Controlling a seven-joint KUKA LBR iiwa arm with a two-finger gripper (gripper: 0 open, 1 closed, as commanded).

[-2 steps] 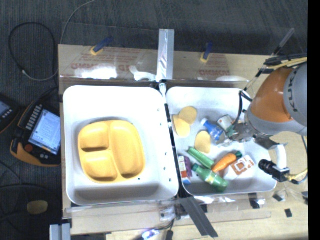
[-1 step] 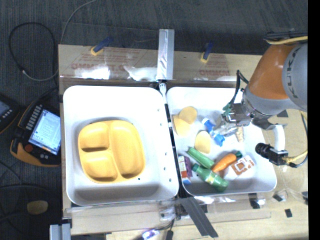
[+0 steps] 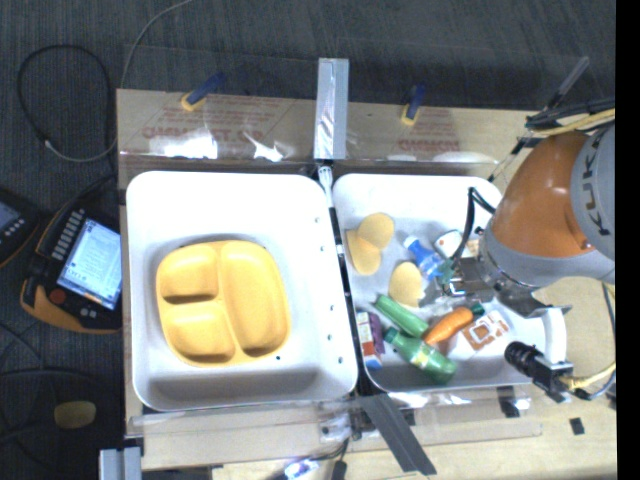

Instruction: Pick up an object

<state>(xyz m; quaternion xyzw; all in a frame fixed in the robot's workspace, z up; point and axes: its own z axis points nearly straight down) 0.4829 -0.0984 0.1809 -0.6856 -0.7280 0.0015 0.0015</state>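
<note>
bench | left white bin | right white bin | side by side, touching

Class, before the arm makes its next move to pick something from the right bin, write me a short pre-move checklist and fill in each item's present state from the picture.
1. Grey and orange arm positioned over the right white bin: ok.
2. Two-finger gripper open and ready: cannot tell.
3. Object already held between the fingers: cannot tell.
4. Orange carrot-shaped toy lying free: not ok, it rests against the green bottles.
5. Yellow divided plastic tray sitting flat in the left white bin: ok.
</note>
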